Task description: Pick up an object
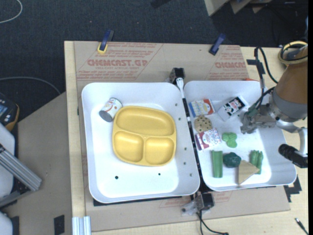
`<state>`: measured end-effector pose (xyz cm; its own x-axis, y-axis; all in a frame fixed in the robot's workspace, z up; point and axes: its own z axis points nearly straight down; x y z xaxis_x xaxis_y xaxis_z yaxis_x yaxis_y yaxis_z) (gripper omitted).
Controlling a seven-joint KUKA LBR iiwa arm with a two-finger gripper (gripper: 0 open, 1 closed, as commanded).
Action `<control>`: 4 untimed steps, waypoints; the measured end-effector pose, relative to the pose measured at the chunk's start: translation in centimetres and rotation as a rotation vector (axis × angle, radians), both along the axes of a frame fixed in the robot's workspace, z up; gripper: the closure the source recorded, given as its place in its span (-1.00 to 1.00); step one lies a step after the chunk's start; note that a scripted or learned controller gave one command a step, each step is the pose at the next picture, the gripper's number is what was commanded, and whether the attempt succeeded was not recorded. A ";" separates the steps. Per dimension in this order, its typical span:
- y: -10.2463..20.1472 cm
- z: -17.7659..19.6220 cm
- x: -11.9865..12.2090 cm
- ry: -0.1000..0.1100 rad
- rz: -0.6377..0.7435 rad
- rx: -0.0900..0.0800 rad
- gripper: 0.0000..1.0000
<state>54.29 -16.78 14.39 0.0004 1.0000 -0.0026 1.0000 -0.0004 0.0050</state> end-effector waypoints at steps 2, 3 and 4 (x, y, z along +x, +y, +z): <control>0.6 8.4 0.9 -0.002 0.002 0.000 1.00; 5.2 8.5 0.0 0.007 0.005 0.005 1.00; 8.3 7.0 -1.9 0.009 0.003 0.005 1.00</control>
